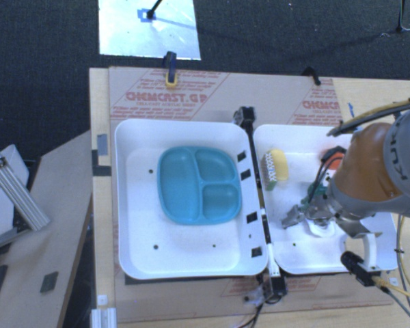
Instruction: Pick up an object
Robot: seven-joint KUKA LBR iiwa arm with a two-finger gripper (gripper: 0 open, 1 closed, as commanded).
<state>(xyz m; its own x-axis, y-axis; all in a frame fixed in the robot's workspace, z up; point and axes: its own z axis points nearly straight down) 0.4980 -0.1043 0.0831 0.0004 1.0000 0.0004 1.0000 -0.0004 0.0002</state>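
A blue divided plate (198,185) lies in the left bin (133,251). In the right bin (297,258), a yellow object with a white bristled edge (275,167) lies near the upper left corner. An orange object (330,160) peeks out from behind the arm. My gripper (307,214) is low over the middle of the right bin, with the orange-banded wrist (369,162) above it. A small white object (320,228) lies just beneath the gripper; whether it is touched or held is hidden.
A black divider clamp (249,162) runs between the two bins. Cables (383,279) hang from the arm at the right bin's lower right. A metal sheet (147,19) lies beyond the bench, and an aluminium frame (10,183) stands at the left.
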